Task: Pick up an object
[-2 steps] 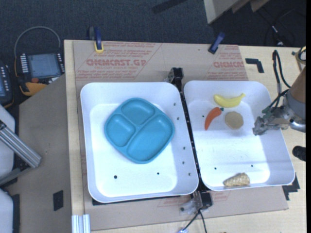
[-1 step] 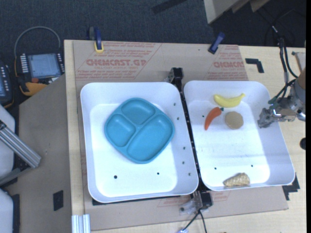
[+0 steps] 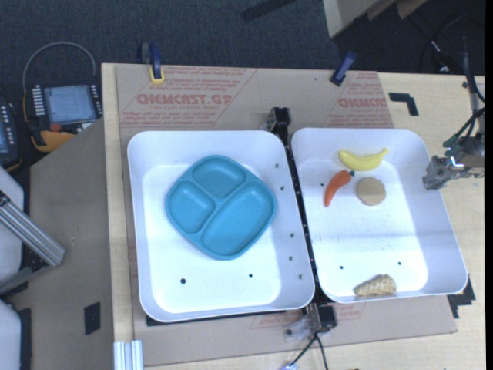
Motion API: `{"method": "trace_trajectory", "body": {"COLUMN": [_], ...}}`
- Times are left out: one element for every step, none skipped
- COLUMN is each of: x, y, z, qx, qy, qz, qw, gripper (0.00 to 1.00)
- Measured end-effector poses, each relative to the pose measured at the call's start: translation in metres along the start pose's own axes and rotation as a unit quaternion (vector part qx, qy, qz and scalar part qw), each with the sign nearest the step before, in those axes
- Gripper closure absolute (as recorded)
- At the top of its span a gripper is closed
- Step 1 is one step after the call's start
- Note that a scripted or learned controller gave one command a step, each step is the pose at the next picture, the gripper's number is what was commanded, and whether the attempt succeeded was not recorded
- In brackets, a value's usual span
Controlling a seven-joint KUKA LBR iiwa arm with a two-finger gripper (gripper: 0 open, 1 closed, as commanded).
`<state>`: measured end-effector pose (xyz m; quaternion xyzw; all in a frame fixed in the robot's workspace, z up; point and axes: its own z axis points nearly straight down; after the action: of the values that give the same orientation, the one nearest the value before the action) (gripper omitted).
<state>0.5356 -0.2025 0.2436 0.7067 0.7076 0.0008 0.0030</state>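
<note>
**Nothing lifted yet; gripper waits at the right bin's rim**

Nearest the camera, at six o'clock in the right bin point(image 3: 431, 230), a tan crusty piece like bread point(image 3: 376, 286) lies against the front wall. In the left bin point(image 3: 146, 206) sits a blue divided plate point(image 3: 221, 205), centred. Farther back in the right bin, toward twelve o'clock, an orange carrot point(image 3: 334, 186), a round beige item point(image 3: 371, 190) and a yellow banana point(image 3: 363, 158) lie close together, all resting on the floor.

The gripper point(image 3: 441, 173) hangs at three o'clock over that bin's outer rim, apart from every item. It carries nothing I can see; how wide it stands I cannot tell. So the pick seems wholly ahead: choose, descend, close, lift.

At the far side, the brown board point(image 3: 254, 99) reads "CHEMCAST GP" in red, repeated partly on the right.
</note>
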Motion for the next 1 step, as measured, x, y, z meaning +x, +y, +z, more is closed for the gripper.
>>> {"method": "trace_trajectory", "body": {"x": [0.0542], "y": [0.0128], "z": [-0.0075], "qx": [0.0], "qy": [0.002], "qz": [-0.003], "qw": [1.0], "gripper": [1.0]}}
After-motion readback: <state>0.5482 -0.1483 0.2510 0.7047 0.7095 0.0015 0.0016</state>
